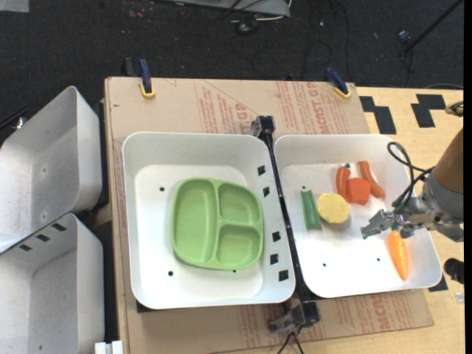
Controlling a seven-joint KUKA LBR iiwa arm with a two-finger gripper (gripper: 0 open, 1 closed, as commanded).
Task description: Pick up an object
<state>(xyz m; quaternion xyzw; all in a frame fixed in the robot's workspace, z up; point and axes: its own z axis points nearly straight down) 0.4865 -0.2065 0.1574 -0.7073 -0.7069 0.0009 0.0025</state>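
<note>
Divided plate [217, 223] in left bin [140, 271]; toy foods [333, 208] in right bin [346, 282]

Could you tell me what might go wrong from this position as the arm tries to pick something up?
The end effector hovers beside the orange carrot, near the right bin wall, so it may nudge the carrot instead of gripping it. The yellow piece, green stick and red pieces lie close together, risking a double grab.

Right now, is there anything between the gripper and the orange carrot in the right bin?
Nothing visible stands between them. The gripper sits low over the right white bin, directly beside the top end of the orange plastic carrot. The yellow round piece lies apart, to the view's left.
</note>
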